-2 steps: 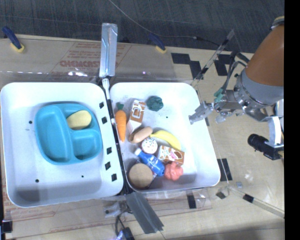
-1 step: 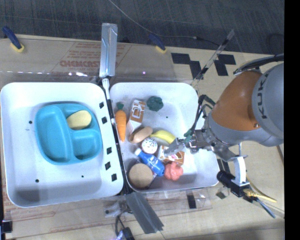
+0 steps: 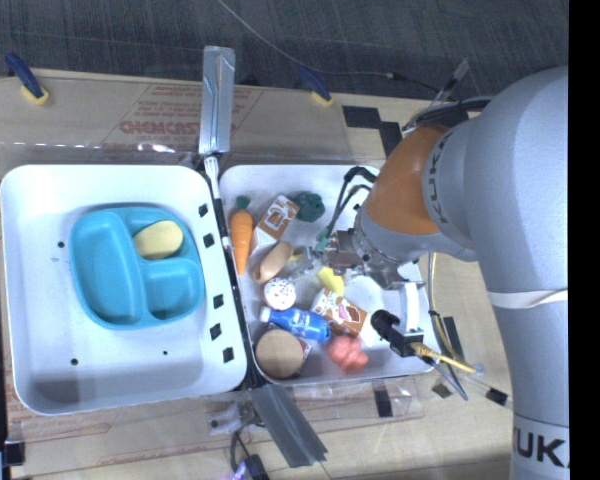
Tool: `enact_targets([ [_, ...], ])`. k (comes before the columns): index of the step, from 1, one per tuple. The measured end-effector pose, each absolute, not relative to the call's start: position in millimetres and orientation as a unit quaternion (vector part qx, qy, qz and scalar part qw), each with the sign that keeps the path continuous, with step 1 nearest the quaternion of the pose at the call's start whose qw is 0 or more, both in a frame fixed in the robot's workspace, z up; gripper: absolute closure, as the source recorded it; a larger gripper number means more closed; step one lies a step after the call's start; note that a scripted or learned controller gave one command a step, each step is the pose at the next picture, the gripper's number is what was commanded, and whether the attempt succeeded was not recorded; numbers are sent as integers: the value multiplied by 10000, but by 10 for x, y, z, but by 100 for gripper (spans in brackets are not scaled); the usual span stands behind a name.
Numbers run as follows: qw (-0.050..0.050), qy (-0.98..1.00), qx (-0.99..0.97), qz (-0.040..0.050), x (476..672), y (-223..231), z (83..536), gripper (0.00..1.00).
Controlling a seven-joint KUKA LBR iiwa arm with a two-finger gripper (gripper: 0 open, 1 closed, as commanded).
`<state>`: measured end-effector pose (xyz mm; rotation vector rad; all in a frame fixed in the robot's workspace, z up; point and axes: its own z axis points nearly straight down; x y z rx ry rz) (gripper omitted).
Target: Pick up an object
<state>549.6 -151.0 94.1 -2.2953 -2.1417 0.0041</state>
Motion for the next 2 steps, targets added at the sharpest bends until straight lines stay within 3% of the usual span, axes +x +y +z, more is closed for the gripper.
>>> enact_targets([
  [1,14,-6830,-7304,16,5500,-1519,1041,100],
  [2,-6,-7080,-7062,-17,5700,-958,1896,100],
])
